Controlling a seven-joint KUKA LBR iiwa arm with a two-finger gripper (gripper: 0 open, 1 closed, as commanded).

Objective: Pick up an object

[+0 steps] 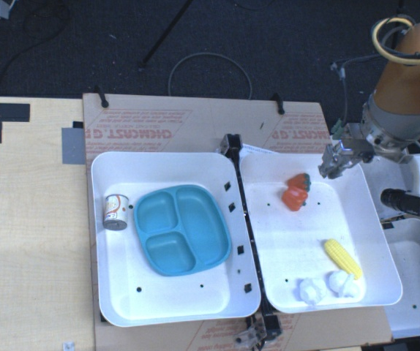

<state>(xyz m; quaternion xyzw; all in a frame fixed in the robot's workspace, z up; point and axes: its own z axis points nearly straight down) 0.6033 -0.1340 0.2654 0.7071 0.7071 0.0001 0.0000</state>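
Two white bins lay side by side on the table, and the arm waited over the far right corner.

In the left bin (122, 298) a small can (115, 212) lay near the left wall, just beside a blue divided plate (182, 229) that took most of the floor. In the right bin (385, 269) a red-orange toy pepper (296, 191) was near the far side, a yellow corn cob (342, 258) was lower right, and two small white objects (327, 287) were close to the near wall. The hand (336, 159) hovered above the far rim of the right bin, apart from everything; I could not tell if it was spread or pressed together. The pepper seemed the nearest thing to pick, with free space around it, so nothing seemed to block the way down.
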